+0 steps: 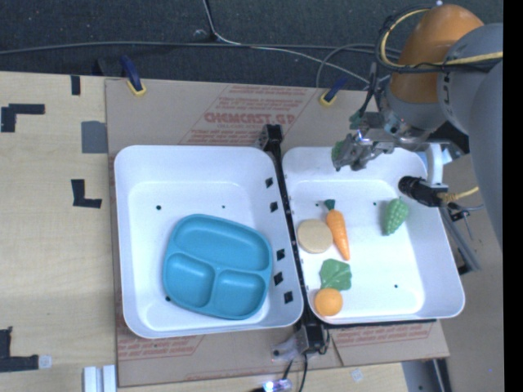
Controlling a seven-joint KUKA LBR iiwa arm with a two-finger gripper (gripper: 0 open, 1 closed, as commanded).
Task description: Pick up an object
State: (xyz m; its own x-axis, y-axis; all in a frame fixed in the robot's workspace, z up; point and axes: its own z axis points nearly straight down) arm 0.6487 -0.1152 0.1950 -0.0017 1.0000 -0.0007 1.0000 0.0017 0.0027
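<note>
Orange carrot [337,232] is my pick, lying in the right bin [433,296] at roughly 7 o'clock from the gripper [353,155], which hangs over that bin's far rim. Its long axis runs 12 to 6, green tip at 12. Can't tell how wide the fingers are, nothing seems held. A beige round piece [314,236] touches the carrot at 9 o'clock, so that side's crowded; green leafy toy [395,216] sits well apart at 3.

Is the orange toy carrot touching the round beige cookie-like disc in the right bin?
Touching. The camera view shows the orange toy carrot lying with its left edge against the round beige disc, no white bin floor visible between them.
</note>
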